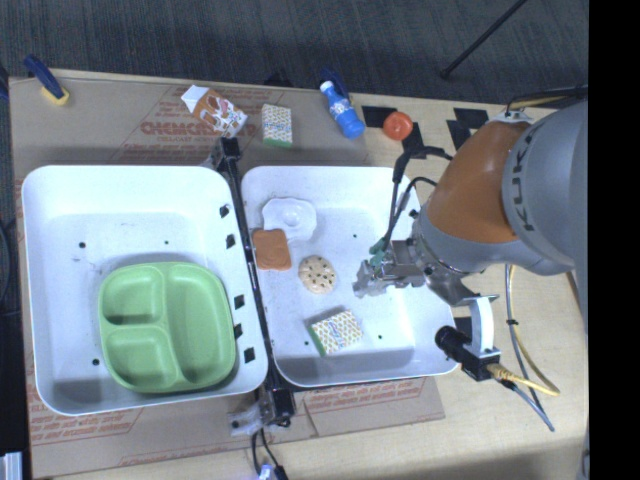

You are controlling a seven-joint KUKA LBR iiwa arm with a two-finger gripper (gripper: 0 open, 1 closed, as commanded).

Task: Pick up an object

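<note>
Camera view from above shows the big grey and orange arm reaching into the right bin. Its gripper hangs low over the white floor, and I cannot tell how it is set. Nothing sits in it that I can see. Just to the gripper's left lies a round speckled cookie. Further left is an orange-brown block, with a white lump above it. Below and left of the gripper sits a green patterned packet. Far off left, the other bin holds a green tray.
</note>
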